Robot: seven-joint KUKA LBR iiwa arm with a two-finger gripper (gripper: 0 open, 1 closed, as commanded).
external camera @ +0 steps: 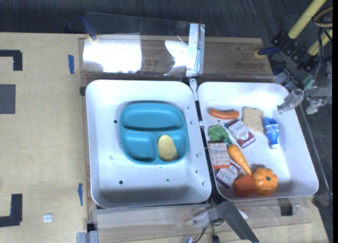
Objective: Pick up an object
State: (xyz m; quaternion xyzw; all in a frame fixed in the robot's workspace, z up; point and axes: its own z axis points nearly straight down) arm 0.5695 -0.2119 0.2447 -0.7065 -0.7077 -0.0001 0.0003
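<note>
Apparently two-finger metal gripper [302, 98] hung at right bin's [311, 176] upper right rim; I couldn't tell jaw state. Nearest candidate, small blue plastic bottle [271, 131], lay just left-below, long axis roughly upright in view.

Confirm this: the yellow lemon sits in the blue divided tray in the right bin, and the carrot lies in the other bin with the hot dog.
Wrong on one point: the camera view shows the blue divided tray, with the yellow lemon in it, in the left bin, not the right. The carrot and hot dog do lie in the other bin.
</note>
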